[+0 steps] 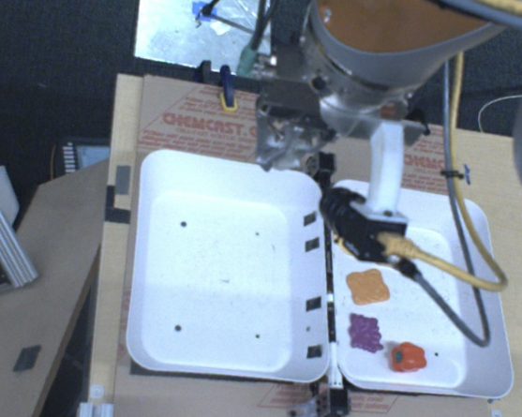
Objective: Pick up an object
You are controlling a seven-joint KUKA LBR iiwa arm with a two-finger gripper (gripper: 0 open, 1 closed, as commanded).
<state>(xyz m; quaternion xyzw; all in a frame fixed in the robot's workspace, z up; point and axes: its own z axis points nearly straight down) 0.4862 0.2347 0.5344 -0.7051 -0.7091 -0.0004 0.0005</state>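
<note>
Overhead, the grey arm (396, 31) hangs above the far edge of the two white bins, its gripper (288, 145) poised over the back rim of the left bin (158, 237); whether the jaws stand open or shut cannot be told, and nothing is seen in them; three candidates lie in the right bin (478, 362), near its front: an orange piece (367, 287), a purple cluster (366, 333) just below it and a red pepper (407, 358) beside that; the pick seems not yet begun, the approach being the step in hand; next, the gripper must probably cross to the right bin and descend squarely over one item.
</note>
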